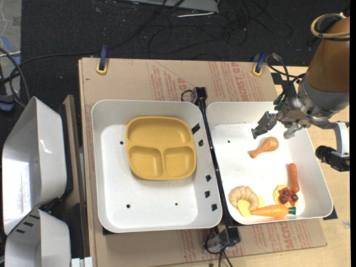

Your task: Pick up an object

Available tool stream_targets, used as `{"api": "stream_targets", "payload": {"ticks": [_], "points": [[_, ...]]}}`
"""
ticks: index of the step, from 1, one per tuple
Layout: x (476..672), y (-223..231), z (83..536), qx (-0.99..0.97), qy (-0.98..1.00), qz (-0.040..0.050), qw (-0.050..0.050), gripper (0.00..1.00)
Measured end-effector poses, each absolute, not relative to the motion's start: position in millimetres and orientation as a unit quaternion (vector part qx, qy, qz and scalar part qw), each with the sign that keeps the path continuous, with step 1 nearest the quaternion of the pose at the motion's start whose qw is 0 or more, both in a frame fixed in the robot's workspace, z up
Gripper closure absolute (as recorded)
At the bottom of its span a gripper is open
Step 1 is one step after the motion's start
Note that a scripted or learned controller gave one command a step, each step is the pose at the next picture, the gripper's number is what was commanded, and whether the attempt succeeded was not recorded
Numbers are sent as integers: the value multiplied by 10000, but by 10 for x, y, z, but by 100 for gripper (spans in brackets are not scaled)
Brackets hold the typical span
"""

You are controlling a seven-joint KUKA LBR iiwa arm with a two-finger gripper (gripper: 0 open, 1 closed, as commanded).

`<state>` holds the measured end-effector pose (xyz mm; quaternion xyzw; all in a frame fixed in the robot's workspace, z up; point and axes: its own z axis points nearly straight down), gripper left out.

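I see my gripper (pixel 276 124) hovering spread and empty over the right bin (pixel 233 115), just above the toy drumstick (pixel 264 147). My worry: its rounded, tapered body could roll or squirt from the fingers, or one finger lands on it.

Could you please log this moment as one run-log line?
hand: open, above right bin | holding: nothing | nearest: drumstick | left bin: yellow tray | pick: not yet done
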<state>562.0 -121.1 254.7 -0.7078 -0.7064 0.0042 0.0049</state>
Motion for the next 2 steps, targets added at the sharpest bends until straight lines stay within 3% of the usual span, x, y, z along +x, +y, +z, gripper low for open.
{"api": "stream_targets", "payload": {"ticks": [1,2], "points": [[5642,-1208,2616,-7069,-7073,4,1,0],[5622,-1145,1999,-7073,-7069,13,18,0]]}}
